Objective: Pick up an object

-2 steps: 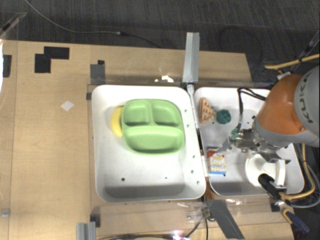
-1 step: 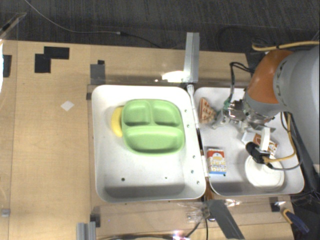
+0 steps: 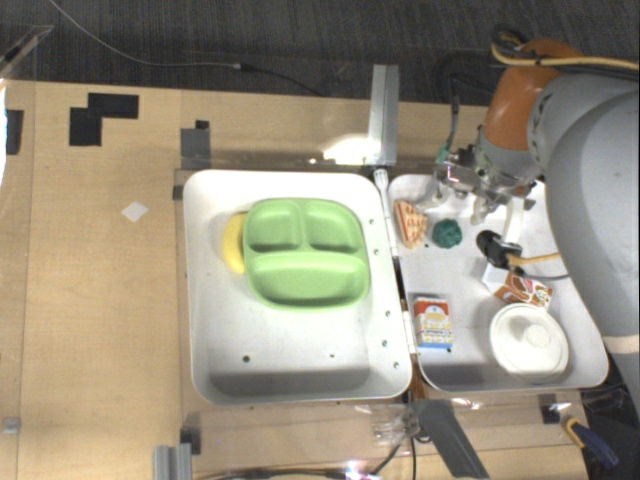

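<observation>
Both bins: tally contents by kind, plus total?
Trays: 1, green divided tray, left bin
Yellow items: 1, yellow item tucked at the tray's left edge, kind unclear
Balls: 1, teal ball, right bin
Packets: 2, striped packet and orange-and-white packet, right bin
Boxes: 1, small printed box, right bin
Containers: 1, white round container, right bin
Total: 7

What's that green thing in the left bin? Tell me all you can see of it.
It is a pale green plate, seemingly plastic, rectangular with rounded corners, divided into three hollows: two small ones on the far side and one wide one on the near side, all empty. It lies flat, open side up, in the left bin, towards its far end. A yellow thing pokes out at its left edge.
</observation>
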Action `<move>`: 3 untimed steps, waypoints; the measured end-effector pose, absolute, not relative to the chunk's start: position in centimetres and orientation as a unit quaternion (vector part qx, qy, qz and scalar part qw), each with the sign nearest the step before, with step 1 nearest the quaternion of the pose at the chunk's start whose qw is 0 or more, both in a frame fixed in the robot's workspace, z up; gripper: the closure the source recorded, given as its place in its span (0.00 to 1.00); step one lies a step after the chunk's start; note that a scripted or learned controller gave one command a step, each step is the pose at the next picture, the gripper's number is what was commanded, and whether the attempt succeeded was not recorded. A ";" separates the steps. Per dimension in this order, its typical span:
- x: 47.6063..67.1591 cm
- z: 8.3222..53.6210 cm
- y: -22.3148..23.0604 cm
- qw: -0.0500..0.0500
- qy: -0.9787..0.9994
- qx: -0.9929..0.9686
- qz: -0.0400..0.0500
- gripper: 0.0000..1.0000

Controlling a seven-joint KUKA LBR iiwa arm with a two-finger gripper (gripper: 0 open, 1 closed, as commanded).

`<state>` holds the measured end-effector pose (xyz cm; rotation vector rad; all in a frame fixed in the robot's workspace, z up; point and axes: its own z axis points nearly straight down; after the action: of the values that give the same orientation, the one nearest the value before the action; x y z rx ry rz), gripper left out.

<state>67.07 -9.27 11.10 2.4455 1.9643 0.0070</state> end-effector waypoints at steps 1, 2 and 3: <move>67.0 18.7 -6.9 0.002 0.605 0.797 0.002 0.00; 62.9 13.2 -8.9 0.001 0.631 0.775 0.001 0.00; 63.1 9.5 -8.3 0.006 0.659 0.752 0.006 0.00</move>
<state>63.05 -8.34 9.52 2.3541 2.0613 0.0202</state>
